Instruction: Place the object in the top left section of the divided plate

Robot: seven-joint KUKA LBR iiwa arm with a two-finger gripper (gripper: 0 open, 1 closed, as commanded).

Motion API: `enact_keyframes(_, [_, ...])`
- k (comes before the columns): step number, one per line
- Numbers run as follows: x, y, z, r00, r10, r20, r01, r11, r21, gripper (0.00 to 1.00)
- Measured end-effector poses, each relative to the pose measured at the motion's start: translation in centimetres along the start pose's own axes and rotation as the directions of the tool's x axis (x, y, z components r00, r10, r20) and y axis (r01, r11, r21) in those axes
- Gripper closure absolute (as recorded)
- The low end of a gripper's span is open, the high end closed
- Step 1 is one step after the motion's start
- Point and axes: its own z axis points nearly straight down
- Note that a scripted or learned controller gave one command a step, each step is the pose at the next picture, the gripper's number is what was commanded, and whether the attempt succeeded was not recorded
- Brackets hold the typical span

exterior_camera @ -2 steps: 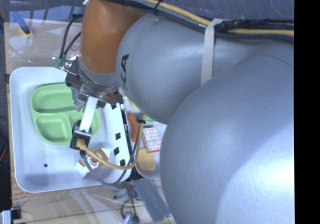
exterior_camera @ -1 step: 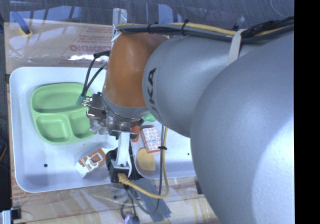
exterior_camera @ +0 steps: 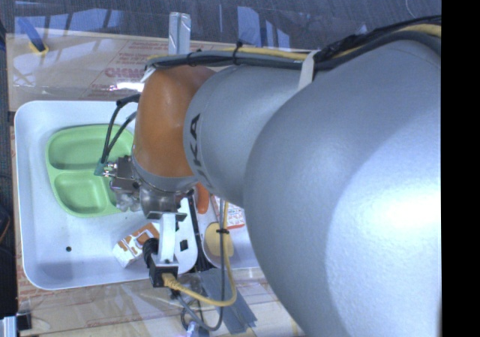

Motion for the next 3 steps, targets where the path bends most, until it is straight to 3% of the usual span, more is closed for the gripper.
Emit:
enact_keyframes(1, [-1.8,0.4,1.1,1.000,-0.013,-0.001,0.013,1.000,-0.001,1.00])
enact_keyframes(2, [-4.6,0.9,-8.8,0.987,0.158,-0.004,-0.158,0.987,-0.004,1.00])
enact_keyframes(3, [1.6,-0.3,-4.1,0.994,0.111,0.000,-0.111,0.994,0.000,1.00])
